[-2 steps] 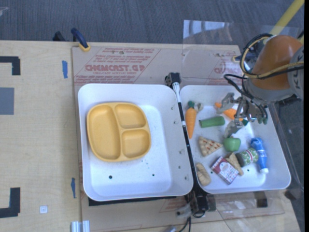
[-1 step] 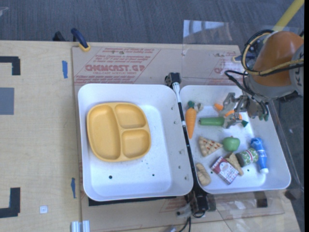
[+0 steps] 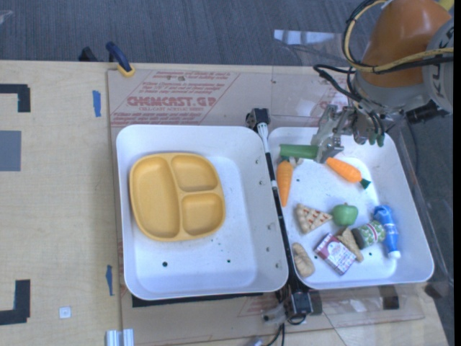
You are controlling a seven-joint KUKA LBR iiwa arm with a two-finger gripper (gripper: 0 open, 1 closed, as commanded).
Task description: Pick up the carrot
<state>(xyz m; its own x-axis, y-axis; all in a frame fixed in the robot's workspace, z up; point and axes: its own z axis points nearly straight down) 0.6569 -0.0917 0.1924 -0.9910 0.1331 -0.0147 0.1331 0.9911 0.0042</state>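
Bread (image 3: 303, 259) sits nearest. Two carrots: one (image 3: 284, 181) at nine o'clock by the bin wall, another (image 3: 344, 169) at one. Gripper (image 3: 330, 144), hovering between, fingers unreadable, might grab the green stick (image 3: 297, 151) instead.

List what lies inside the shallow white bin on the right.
In the right white bin: two orange carrots, a pizza slice, green apple, blue bottle, a small can, red carton, bread piece. The gripper covers part of a green item.

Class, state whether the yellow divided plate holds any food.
Empty: all three compartments of the yellow divided plate show bare; the toy food lies in the right bin.
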